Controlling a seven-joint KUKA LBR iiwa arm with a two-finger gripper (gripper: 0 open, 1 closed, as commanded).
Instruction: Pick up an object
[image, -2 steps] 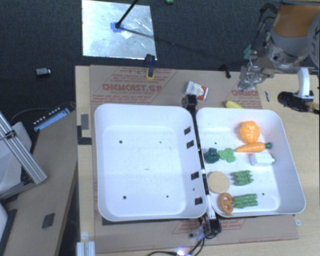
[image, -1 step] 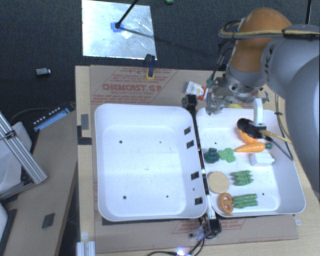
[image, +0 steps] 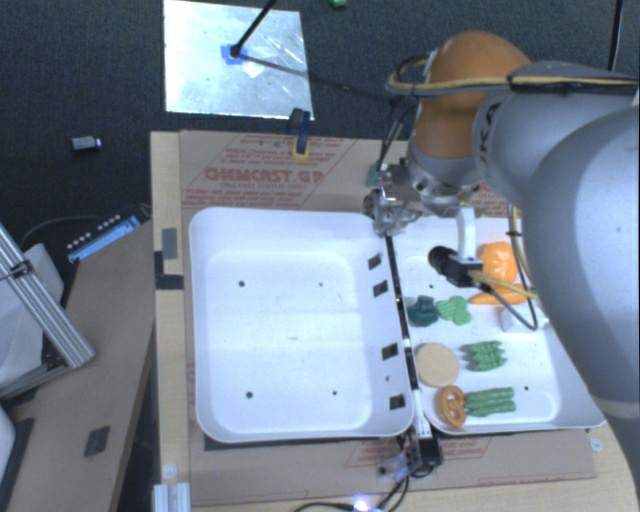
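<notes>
Gripper (image: 386, 214): metal head of grey arm (image: 570, 200), over top end of divider wall (image: 400, 320) btwn two shallow white bins; above the rim, not over any obj.
Grip state: can't tell, apart or together, from this angle; nothing seen held.
Targets: all in right white bin (image: 560, 400): orange plastic lump (image: 498, 262), dark green toy piece (image: 421, 312) touching lighter green leafy piece (image: 456, 310), tan round disc (image: 436, 363), brown pretzel (image: 450, 406), green knobbly pod (image: 485, 354), second green pod (image: 490, 402) below it.
Risk, descent: straight drop from here prob. meets divider/rim, not an obj; jam or empty close.
Risk, cluster: two green pieces touch; grab at one may drag or pinch the other.
Risk, flat items: disc + pretzel lie low, just beside divider; wall blocks one side, slip likely.
Risk, view: arm hides part of right bin; orange lump partly masked, aim hard to check.
Status: pick not yet made.
</notes>
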